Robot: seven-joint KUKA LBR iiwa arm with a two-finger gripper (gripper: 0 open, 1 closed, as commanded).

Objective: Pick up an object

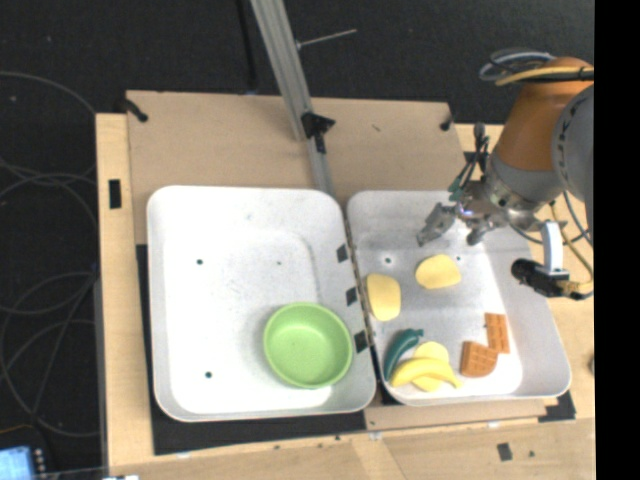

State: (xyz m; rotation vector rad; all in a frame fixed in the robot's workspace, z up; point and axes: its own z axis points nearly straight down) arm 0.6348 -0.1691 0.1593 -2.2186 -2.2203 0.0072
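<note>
Gripper: your gripper [455, 225] hangs over the upper part of the right white bin [530, 363], its 2 fingers spread apart with nothing between them.
Nearest object: you see the pale yellow rounded piece [438, 272] lying in that bin just below the gripper, apart from it.
Other items: a second pale yellow piece [383, 295], yellow banana [424, 368], orange waffle pieces [486, 348].
Left bin: green plastic bowl [307, 344].

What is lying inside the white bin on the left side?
Inside the left bin sits one green bowl, upright near its front right corner. Whatever the bowl covers on the bin floor is hidden.
</note>
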